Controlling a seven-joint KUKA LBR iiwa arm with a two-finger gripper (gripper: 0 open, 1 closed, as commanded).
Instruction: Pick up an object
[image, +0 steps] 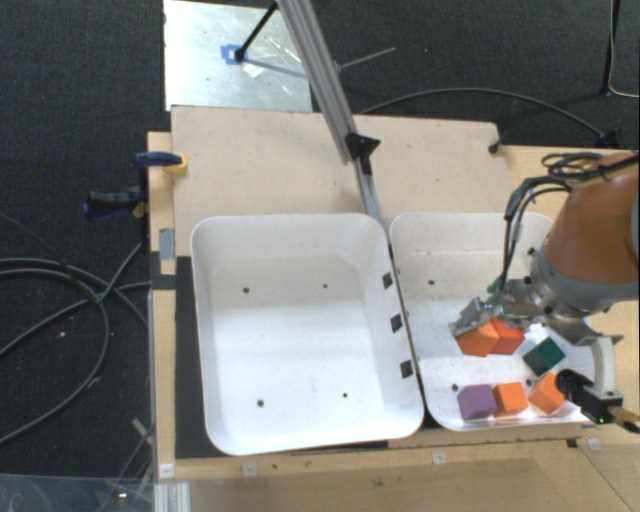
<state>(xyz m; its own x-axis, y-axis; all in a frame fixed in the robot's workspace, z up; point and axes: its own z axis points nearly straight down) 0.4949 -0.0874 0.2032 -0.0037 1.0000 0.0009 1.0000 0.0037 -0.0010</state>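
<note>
- Two white bins side by side, seen from the camera above: left bin, right bin.
- Right bin holds: large orange block, dark green block, purple block, two small orange blocks.
- Gripper: low over the large orange block; whether it grips cannot be told.
- Risk, as judged: crowded blocks may be nudged aside, spoiling the pinch.
</note>
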